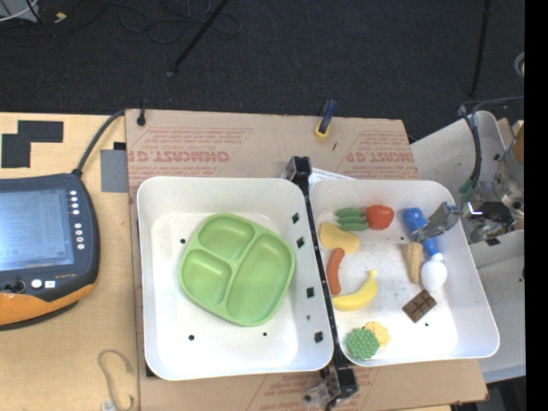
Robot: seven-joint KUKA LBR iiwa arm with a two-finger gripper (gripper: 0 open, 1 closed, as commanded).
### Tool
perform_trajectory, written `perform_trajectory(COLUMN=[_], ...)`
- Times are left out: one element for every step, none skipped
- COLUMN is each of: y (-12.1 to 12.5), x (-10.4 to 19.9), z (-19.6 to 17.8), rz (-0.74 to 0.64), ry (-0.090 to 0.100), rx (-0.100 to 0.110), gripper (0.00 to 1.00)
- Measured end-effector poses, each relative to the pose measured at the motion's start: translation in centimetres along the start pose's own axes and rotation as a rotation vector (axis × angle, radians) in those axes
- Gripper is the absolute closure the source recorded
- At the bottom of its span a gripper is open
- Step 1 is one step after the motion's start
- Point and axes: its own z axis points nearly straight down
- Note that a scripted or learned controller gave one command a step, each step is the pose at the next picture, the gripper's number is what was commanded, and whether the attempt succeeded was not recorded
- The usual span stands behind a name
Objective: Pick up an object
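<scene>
You are at the approach step: nothing is lifted. Near edge of the right bin [479, 341]: green-and-yellow toy [366, 341], chocolate [419, 306], banana [358, 293]. Farther in: sausage [334, 270], white bottle [433, 272], blue piece [413, 218], tomato [379, 217]. The end effector [447, 216] sits at its far right edge; grip state I cannot tell. The left bin [163, 332] holds a green plate [237, 268]. Next, you should descend squarely over one toy.
</scene>
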Motion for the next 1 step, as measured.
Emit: perform_trajectory(y=[0.17], x=[-0.02], z=[-0.58], rz=[-0.002], ry=[-0.002], rx=[-0.011], gripper=[0.00])
